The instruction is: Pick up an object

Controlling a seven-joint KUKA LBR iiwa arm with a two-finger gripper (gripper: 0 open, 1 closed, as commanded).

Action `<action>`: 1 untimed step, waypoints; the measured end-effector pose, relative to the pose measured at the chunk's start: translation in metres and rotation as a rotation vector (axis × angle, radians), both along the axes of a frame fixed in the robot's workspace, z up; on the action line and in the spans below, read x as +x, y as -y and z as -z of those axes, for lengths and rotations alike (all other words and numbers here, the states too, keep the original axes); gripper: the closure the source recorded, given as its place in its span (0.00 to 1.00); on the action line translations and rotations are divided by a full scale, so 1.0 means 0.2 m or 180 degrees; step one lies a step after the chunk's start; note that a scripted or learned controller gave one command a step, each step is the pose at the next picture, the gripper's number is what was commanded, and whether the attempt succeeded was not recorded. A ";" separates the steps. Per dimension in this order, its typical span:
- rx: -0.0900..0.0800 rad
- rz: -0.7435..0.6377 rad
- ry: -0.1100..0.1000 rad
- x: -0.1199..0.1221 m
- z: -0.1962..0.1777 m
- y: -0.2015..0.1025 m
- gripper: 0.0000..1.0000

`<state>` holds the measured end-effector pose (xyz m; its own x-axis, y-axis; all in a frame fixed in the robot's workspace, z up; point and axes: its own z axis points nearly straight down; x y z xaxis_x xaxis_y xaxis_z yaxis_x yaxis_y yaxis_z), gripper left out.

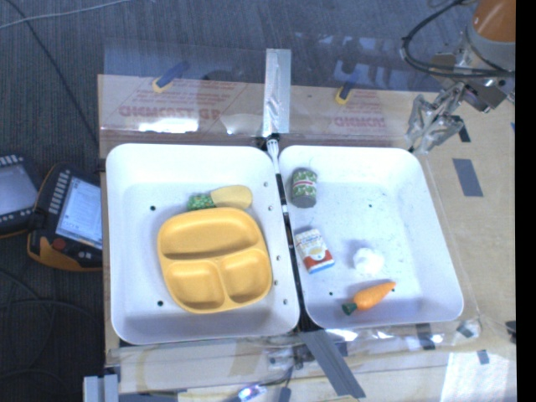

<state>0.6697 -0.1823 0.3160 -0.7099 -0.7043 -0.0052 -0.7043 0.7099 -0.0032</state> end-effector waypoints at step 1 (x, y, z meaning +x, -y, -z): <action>-0.0003 -0.0322 -0.0013 -0.09 0.33 -0.21 1.00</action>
<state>0.6513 -0.1395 0.2499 -0.6352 -0.7724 -0.0018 -0.7724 0.6352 -0.0007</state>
